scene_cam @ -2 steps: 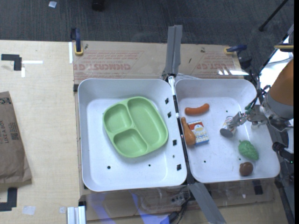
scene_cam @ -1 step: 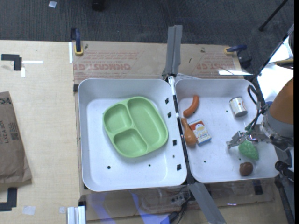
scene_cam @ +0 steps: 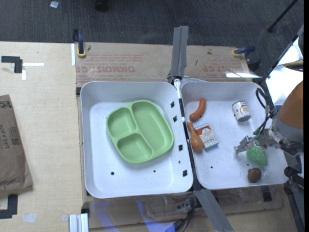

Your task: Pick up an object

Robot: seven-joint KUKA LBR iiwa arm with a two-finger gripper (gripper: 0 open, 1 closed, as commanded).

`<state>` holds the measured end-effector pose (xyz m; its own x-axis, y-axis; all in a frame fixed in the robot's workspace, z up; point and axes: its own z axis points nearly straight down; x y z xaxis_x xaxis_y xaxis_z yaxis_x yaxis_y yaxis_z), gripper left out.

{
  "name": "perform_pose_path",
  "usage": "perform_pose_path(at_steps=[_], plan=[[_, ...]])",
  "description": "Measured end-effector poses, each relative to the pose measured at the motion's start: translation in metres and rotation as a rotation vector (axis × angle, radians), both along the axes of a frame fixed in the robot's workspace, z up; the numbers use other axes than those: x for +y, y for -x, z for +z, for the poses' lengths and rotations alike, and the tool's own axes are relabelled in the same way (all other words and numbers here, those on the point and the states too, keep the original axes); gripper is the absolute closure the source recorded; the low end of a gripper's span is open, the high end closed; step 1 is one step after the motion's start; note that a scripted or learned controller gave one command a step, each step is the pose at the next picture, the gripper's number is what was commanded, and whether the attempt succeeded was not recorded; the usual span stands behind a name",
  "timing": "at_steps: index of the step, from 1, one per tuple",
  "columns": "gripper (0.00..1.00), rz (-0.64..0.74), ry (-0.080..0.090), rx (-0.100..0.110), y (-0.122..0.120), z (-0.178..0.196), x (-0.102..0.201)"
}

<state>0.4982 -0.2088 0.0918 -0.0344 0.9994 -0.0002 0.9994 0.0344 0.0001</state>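
Pale wooden bench [scene_cam: 43, 144] under cardboard sheet [scene_cam: 125, 64], dark grey carpet [scene_cam: 145, 8] beyond, brown paper bag [scene_cam: 12, 144] at left.

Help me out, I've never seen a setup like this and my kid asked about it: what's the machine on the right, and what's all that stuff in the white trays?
One camera looks down at a slant on a bench with two white bins. The left bin holds a green divided plate. The right bin holds toy food: an orange sausage, a small can, a little carton, a brown piece and a green leafy piece. The robot arm reaches in from the right; its gripper sits beside the green piece. I can't tell whether it grips anything.
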Motion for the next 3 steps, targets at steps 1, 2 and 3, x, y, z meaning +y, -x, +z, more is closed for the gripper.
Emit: perform_pose_path(at_steps=[1,2,3], plan=[[1.0,-0.002,0.0,0.0,0.0,0.009,0.0],[1.0,-0.083,0.0,0.001,-0.04,0.102,0.065],[1.0,-0.057,0.001,0.002,-0.037,0.152,0.114]])
